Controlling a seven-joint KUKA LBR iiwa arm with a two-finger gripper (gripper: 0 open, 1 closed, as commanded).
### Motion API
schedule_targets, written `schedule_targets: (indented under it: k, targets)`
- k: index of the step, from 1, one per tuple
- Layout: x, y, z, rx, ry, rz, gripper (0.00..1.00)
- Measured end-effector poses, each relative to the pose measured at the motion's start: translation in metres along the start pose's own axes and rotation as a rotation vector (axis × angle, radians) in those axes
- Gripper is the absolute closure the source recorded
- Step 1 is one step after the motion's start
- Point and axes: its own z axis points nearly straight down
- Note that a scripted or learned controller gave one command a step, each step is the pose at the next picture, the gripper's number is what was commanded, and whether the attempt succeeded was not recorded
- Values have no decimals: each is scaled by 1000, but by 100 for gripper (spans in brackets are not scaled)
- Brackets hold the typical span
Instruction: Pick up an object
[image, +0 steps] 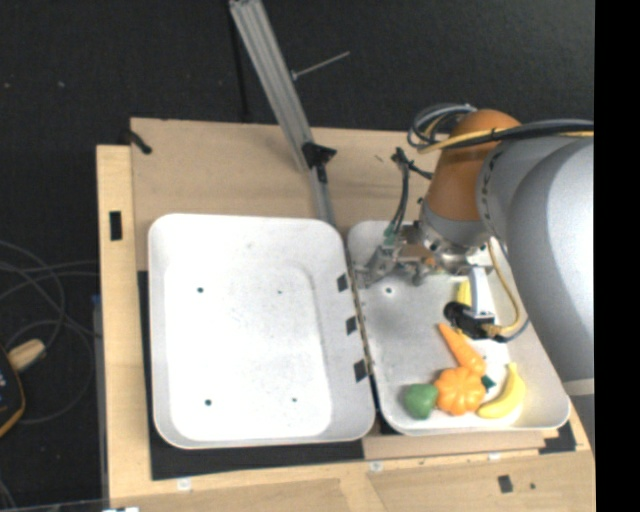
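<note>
1. We see the desk (230, 170), a tan board on a dark floor, carrying two shallow white bins side by side.
2. The arm (545, 220) reaches in from the right, its grey body covering the far right part of the right bin, with the orange band (465, 170) above the wrist and cables looping around it.
3. The left bin (245, 330) is the larger-looking of the two and shows only a few small dark specks on its floor.
4. The right bin (400, 320) holds all the objects, gathered in its near right corner.
5. The tool (385, 262) hangs over the far left part of the right bin, near the wall between the bins. We cannot tell how it stands, as the parts blur together, and we see nothing in it.
6. A carrot (460, 346) lies slantwise, touching a small orange pumpkin (460, 392) just below it.
7. A yellow banana (505, 395) curves along the pumpkin's right side.
8. A green vegetable (421, 400) sits touching the pumpkin's left side. All are well apart from the tool.
</note>
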Motion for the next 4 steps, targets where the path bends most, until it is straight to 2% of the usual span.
schedule_targets:
  k: [1, 2, 3, 4]
  targets:
    - [-63, -3, 1, 1, 0, 3, 0]
    - [-1, 2, 0, 0, 0, -3, 0]
    - [-2, 2, -10, 0, 1, -1, 100]
    - [-85, 6, 1, 2, 0, 4, 100]
